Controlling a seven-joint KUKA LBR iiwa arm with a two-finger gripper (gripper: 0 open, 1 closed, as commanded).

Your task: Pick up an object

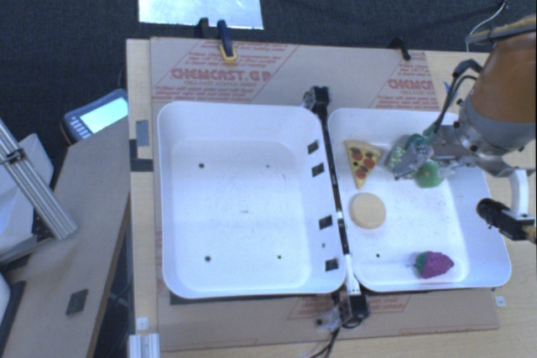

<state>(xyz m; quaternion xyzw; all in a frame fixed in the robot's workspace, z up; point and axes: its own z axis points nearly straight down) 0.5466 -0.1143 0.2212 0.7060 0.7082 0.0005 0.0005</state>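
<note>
From the camera view above the desk [277, 67], two shallow white bins sit side by side. The left bin [243, 197] has nothing visible on its floor but a few small dark dots. The right bin [482, 264] holds the toys: a pizza slice [362, 160] near its upper left, a round tan cookie-like disc [367, 210] just below that, a purple grape-like piece [434, 264] near the lower right, and a green round object [429, 174] close to the bin's upper middle.

The arm [503, 88] reaches in from the right, its orange band above the grey wrist. The jaws [409, 157] hang low over the right bin, between the pizza slice and the green object, and appear to touch or nearly touch the green one. They are a blurred grey-green cluster here, so whether they are spread or closed cannot be told, and nothing can be seen clamped between them.

As for progress, the approach looks done: the tool is down at the level of the toys, right beside a likely target. The grasp itself is unconfirmed, and the lift is not yet done, since every toy seems to lie on the bin floor. What is left, by my reading, is closing on the green object, or on the pizza slice just to its left, and raising it clear.
</note>
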